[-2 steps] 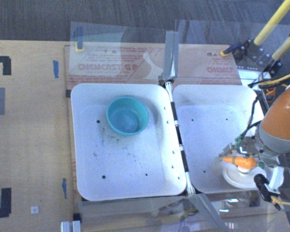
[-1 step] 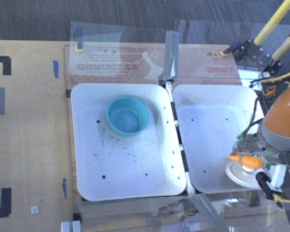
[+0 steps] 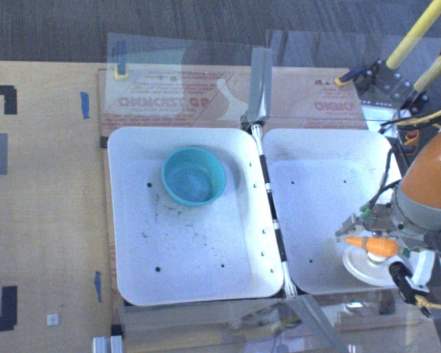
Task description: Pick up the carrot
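A grey robot arm with an orange band (image 3: 430, 175) above its wrist reaches in from the right over the right-hand shallow white plastic bin (image 3: 320, 197), its two-finger gripper (image 3: 373, 235) low in that bin's near right corner. A small orange carrot (image 3: 373, 245) with a tapering tip pointing left lies directly under the gripper, over a round white plate (image 3: 361, 269) that sits on the bin floor. Whether the carrot rests on the plate or is raised a little above it cannot be told from this angle, and the wrist hardware hides the tool's closing parts, so it cannot be told whether they are apart, together or clamped on the carrot.

In the left-hand shallow white plastic bin (image 3: 132, 271), well apart from the arm, a round teal plastic bowl (image 3: 194, 176) stands upright toward the far side, right of centre. Dark specks and smudges mark that bin's floor near the bowl. The two bins sit side by side, touching along a central seam, on a pale wooden bench (image 3: 44, 219) marked with black corner brackets and short strips of blue tape. Clear plastic panels stand behind the bins, and yellow poles (image 3: 419, 28) slant across the far right corner.
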`<action>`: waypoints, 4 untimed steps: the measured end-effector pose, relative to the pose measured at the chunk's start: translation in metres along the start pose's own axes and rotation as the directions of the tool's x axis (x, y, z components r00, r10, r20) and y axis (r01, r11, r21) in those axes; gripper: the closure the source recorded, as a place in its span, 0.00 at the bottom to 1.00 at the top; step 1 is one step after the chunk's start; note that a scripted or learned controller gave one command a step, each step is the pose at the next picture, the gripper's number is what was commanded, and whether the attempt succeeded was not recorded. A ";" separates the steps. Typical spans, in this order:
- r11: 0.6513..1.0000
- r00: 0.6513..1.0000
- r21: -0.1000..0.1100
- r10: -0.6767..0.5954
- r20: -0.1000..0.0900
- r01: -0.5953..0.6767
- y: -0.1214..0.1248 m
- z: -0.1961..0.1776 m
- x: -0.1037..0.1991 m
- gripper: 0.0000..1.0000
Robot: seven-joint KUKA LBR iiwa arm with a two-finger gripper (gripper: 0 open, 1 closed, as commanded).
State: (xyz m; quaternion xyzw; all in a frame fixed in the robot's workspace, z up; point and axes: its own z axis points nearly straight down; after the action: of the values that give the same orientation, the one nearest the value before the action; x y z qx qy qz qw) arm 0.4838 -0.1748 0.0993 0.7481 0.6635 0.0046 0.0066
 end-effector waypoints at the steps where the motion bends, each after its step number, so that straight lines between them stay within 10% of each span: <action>1: 0.965 0.965 0.006 -0.262 -0.005 0.262 0.001 0.011 -0.019 0.00; 2: 0.966 0.966 0.001 -0.258 -0.002 0.258 0.002 0.000 -0.021 1.00; 3: 0.966 0.966 0.001 -0.258 -0.002 0.258 0.002 0.000 -0.021 0.00; 4: 0.967 0.967 -0.002 -0.256 0.000 0.256 0.003 -0.010 -0.023 1.00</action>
State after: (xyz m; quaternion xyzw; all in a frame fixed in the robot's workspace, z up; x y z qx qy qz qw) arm 0.4839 -0.1975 0.1089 0.6563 0.7544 0.0044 0.0077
